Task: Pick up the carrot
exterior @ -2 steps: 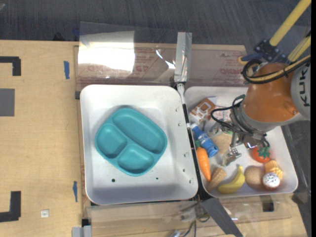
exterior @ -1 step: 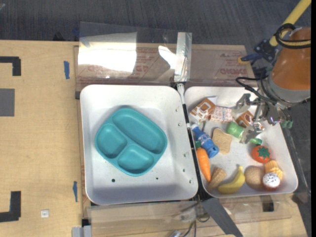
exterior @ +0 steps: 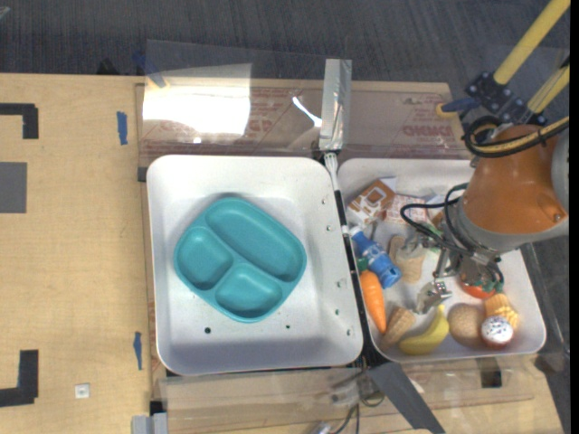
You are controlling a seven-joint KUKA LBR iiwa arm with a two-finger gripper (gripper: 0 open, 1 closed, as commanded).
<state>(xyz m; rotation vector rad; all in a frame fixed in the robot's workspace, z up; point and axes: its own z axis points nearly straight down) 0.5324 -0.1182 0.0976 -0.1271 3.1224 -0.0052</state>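
- Tan bench (exterior: 63,269) under grey floor at top; two shallow white bins side by side, w/ clear plastic sheet behind them.
- Left bin (exterior: 172,333) holds a teal divided plate (exterior: 240,257), three compartments, sitting well away from the jaws, across the divider.
- Right bin (exterior: 529,333) is crowded w/ toy food.
- Arm comes in from the right; orange band (exterior: 511,183) above the wrist, black cables looped around it.
- Gripper (exterior: 441,289) hangs low over the right bin's middle, tips pointing down toward the clutter.
- Jaw state: can't tell — metal tips too small and mixed w/ cables to judge; nothing clearly seen between them.
- Carrot (exterior: 373,300), orange w/ green top, lies near the bin's left wall, lengthwise, apart from the tips and off to their far side from the arm. Not in the grip.
- Blue toy (exterior: 375,259) just above the carrot's green end.
- Banana (exterior: 427,333) directly below the tips, near the front wall; a pale cone-like piece (exterior: 399,322) btwn it and the carrot.
- Tan round item (exterior: 464,324) next to the banana, on the arm side.
- Red-green item (exterior: 479,286) beside the tips, partly under the wrist.
- Printed carton (exterior: 373,199) toward the bin's back, beyond the tips.
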